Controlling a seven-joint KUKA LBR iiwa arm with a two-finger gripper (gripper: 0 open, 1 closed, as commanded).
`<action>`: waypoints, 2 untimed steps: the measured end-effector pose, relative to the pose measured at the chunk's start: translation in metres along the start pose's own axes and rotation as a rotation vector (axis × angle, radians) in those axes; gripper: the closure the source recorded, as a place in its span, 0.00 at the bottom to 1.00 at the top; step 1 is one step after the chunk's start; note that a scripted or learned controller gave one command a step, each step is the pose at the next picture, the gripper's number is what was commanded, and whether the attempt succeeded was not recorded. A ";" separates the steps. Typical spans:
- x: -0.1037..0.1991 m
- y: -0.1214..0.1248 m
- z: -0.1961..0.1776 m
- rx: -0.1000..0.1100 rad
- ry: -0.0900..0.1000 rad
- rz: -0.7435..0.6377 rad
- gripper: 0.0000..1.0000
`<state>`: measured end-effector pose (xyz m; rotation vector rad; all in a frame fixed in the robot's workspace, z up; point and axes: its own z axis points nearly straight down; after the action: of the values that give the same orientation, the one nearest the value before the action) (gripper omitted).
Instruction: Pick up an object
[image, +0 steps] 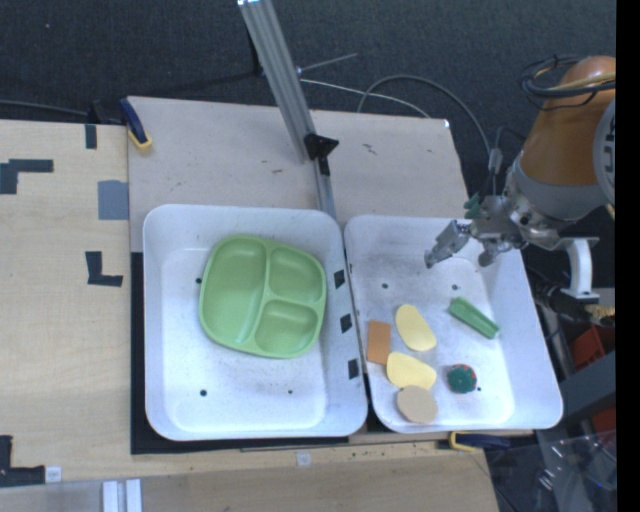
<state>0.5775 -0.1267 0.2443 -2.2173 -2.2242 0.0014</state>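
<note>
we're early in the pick, approach phase by my read: the arm (565, 130) comes in from the right and the gripper (468, 243) hangs over the upper part of the right bin (530, 350), fingers spread apart, nothing between them. the next move, as i judge it, calls for choosing one piece, travelling down toward the near end of that bin and dropping squarely over it before closing.

left bin (165, 300): one big green divided plate (263, 296), lying flat, slightly skewed.

right bin holds the candidates, clustered in its lower half, well apart from the gripper. a green stick (473, 317) lies tilted near the right wall. two yellow ovals (414, 327) (411, 371), one above the other. an orange block (378, 342) just beside them at the left wall. a tan round piece (416, 404) touching the lower oval. smallest, a dark teal and red lump (461, 379).
</note>
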 end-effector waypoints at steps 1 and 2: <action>0.000 0.000 0.000 0.000 0.000 0.000 0.00; 0.003 -0.006 0.045 0.005 0.000 0.002 0.00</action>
<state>0.5716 -0.1238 0.1993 -2.2168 -2.2203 0.0066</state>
